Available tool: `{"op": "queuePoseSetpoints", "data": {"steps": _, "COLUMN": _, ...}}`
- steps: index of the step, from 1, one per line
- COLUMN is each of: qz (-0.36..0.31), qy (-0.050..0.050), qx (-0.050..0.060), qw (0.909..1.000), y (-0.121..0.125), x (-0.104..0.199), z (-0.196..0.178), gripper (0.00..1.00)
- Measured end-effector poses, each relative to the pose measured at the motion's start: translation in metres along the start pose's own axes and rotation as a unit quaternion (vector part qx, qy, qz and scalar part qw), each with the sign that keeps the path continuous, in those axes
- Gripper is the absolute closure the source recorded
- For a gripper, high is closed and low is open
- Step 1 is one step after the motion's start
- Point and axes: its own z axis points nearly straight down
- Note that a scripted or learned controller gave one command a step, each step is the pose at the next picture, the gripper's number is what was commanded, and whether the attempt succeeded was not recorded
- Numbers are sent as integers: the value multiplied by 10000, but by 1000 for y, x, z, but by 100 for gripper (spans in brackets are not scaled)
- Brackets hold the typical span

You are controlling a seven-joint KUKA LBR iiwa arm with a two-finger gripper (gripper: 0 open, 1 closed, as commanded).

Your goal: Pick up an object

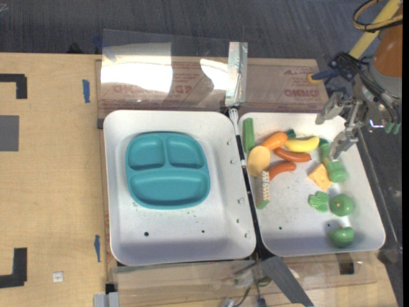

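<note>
Banana (301, 144) lies near right bin's (377, 226) far edge; end effector (342, 128) spread, empty.

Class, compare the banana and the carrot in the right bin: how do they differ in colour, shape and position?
The banana is yellow; the carrot is orange. The banana curves, while the carrot runs straight and tapers. The banana lies nearer the gripper; the carrot lies nearer the bins' divider. Both are toy foods lying flat in the right bin.

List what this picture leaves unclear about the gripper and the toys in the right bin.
- Gripper: finger state unreadable in the camera view; thin metal parts blur together.
- Arm: cut off by the right edge.
- Green toy beside the gripper: partly covered by it; contact unclear.
- Small green pieces: too small to identify.
</note>
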Motion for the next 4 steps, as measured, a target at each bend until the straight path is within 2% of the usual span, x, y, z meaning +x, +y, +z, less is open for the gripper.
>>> {"op": "queuePoseSetpoints", "data": {"steps": 1, "qz": -331, "qy": 26, "qx": -13, "qw": 9994, "y": 9, "x": 1, "z": 135, "gripper": 0}}
{"op": "queuePoseSetpoints", "data": {"steps": 2, "qz": -653, "qy": -13, "qx": -12, "qw": 9979, "y": 84, "x": -38, "z": 144, "gripper": 0}}
{"op": "queuePoseSetpoints", "data": {"steps": 3, "qz": -1083, "qy": 13, "qx": -5, "qw": 9941, "y": 43, "x": 63, "z": 140, "gripper": 0}}
{"op": "queuePoseSetpoints", "data": {"steps": 4, "qz": -1263, "qy": -41, "qx": 1, "qw": 9920, "y": 67, "x": 7, "z": 142, "gripper": 0}}
